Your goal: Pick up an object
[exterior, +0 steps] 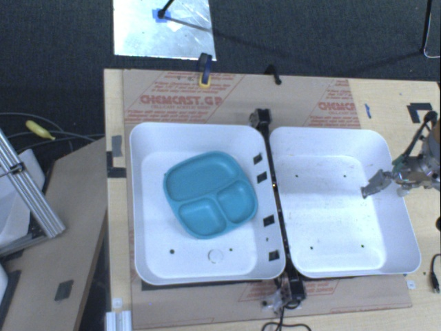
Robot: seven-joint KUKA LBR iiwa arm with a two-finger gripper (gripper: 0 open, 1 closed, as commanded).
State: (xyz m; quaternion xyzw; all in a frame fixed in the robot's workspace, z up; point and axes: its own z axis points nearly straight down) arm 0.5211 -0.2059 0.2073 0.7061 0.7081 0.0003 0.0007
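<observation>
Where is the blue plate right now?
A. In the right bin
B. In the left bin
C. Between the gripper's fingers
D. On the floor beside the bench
B: the plate lies flat in the left bin, far from the gripper over the right bin.

One fixed camera looks down at a slant from above the tabletop (172, 92) — far enough off to take in both bins. The left bin (148, 143) and right bin (396, 178) lie side by side across the view.
</observation>
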